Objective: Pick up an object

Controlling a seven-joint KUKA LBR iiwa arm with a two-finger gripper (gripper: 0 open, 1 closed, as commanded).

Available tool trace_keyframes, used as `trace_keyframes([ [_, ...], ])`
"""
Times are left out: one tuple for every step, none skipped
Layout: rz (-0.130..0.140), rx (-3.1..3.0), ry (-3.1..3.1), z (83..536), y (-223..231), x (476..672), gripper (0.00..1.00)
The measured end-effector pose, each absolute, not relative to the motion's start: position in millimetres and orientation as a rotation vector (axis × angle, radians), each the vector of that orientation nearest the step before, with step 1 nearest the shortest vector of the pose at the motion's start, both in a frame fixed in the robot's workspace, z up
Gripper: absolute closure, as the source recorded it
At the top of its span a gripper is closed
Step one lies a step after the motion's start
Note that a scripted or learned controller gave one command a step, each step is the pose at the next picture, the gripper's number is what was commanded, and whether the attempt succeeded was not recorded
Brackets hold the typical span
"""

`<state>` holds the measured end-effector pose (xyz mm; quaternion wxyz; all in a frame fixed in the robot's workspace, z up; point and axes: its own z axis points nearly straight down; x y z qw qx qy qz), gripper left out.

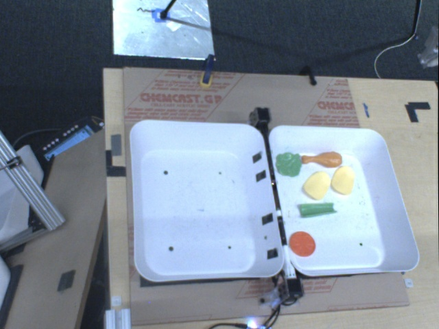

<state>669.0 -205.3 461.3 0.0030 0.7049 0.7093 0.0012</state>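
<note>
From my seat, the silver aluminium framing (27, 190) at the left is cut off by the picture's left edge, so I can't see its full shape. The thin white cable (405, 36) at the top right runs out past the top edge. The small wiring cluster (274, 300) below the bins' hinge is too blurred for me to make out. On the shiny metal sheet (162, 18), cut by the top edge, the small blue item (161, 15) is too small to identify.

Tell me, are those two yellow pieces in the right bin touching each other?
Cannot tell. In the camera view the left yellow piece and the right yellow piece sit edge to edge in the right bin, with no plain gap or contact visible.
</note>
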Motion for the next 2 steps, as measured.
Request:
trace_keyframes([
  [0.004, 2.21, 2.224, 508, -205, 668.9, 1.0],
  [0.005, 2.217, 2.216, 539, -207, 603.3, 1.0],
])
